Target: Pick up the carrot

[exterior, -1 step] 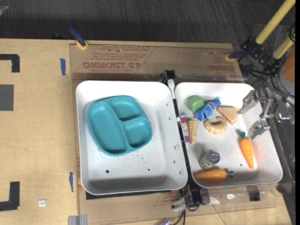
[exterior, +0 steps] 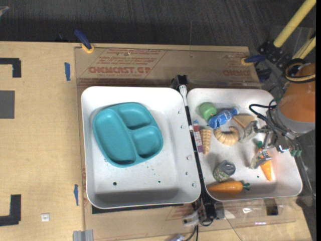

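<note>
The arm's pincer [exterior: 262,152] hangs low over the right bin's [exterior: 293,185] right side; whether it is apart or together cannot be told. A small orange cone [exterior: 268,170] lies just beneath its tip. The carrot [exterior: 226,187] lies flat along the bin's front wall, left of the pincer and apart from it, green stem end pointing right. A teal divided plate [exterior: 128,133] sits in the left bin [exterior: 100,185] on the bench [exterior: 40,134].
</note>
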You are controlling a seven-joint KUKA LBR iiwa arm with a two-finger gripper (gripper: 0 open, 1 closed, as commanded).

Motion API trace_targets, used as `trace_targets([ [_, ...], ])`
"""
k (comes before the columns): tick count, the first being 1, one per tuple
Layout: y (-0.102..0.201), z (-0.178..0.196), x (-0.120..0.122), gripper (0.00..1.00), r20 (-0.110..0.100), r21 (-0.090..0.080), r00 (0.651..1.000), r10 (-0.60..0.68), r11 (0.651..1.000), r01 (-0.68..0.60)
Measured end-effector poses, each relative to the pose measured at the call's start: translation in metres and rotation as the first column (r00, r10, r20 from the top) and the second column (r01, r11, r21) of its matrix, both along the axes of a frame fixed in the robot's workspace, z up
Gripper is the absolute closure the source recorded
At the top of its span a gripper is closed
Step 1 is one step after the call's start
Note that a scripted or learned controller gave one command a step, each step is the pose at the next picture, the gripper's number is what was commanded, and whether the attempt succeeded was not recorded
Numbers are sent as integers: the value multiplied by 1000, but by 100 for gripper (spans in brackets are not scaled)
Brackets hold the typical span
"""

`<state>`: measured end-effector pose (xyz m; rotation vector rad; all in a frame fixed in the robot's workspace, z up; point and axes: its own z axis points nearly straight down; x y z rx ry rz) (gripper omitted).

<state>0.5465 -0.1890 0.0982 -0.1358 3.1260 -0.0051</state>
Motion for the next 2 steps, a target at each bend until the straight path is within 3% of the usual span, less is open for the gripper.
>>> trace_targets([
  [1, -35, -9, -56, 0, -1, 3, 983, -182, 983, 182],
  [2, -31, -9, -61, 0, -5, 10, 888, -460, 888, 460],
])
